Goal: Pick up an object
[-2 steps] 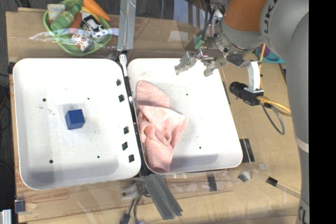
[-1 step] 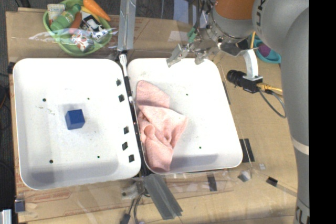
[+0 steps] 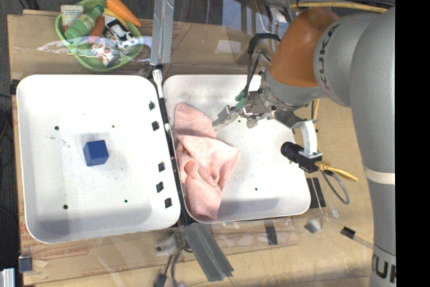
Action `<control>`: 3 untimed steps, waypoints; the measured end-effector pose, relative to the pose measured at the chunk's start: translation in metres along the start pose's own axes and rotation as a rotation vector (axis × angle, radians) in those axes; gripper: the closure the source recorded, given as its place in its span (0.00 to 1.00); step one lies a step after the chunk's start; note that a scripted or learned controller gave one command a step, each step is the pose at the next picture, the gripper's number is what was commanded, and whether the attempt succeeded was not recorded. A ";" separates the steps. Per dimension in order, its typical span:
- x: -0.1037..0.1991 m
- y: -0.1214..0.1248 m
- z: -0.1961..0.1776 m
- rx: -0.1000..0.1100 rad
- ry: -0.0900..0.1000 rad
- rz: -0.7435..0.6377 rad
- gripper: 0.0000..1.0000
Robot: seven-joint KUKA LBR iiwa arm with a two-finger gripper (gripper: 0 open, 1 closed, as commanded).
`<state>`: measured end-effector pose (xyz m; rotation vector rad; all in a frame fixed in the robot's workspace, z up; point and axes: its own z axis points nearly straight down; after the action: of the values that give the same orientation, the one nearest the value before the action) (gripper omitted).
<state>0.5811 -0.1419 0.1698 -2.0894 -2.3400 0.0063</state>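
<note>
Reaching in from the table's right edge: grey KUKA arm [image 3: 356,50] with an orange band [image 3: 301,50] above the wrist, bending down over the shallow white bin nearer the right edge [image 3: 269,201]. Hanging low over that bin's far half: two-finger gripper [image 3: 227,117], pointing toward the table's left edge, tip sitting just beside the upper fold of a crumpled pink cloth [image 3: 200,161]. Not showing clearly how wide the gripper is standing, so not possible to tell; nothing seen being gripped. Lying bunched along the left wall of the same bin, running from mid-bin toward the near edge of the table: the pink cloth, partly draping toward the bin's middle. Resting alone in the shallow white bin nearer the left edge [image 3: 40,212], slightly left of that bin's centre and well apart from the gripper: small blue cube [image 3: 96,152]. Sitting at the table's far left corner, outside both bins: green bowl [image 3: 86,60] heaped with small toys, an orange carrot-shaped piece [image 3: 121,9] lying on top.
</note>
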 end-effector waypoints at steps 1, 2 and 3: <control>-0.018 -0.025 0.077 -0.006 0.000 -0.106 0.00; -0.021 -0.047 0.078 -0.005 0.000 -0.085 0.00; 0.001 -0.044 0.078 -0.003 0.001 -0.140 0.00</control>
<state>0.5365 -0.1455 0.0920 -1.9210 -2.4815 0.0009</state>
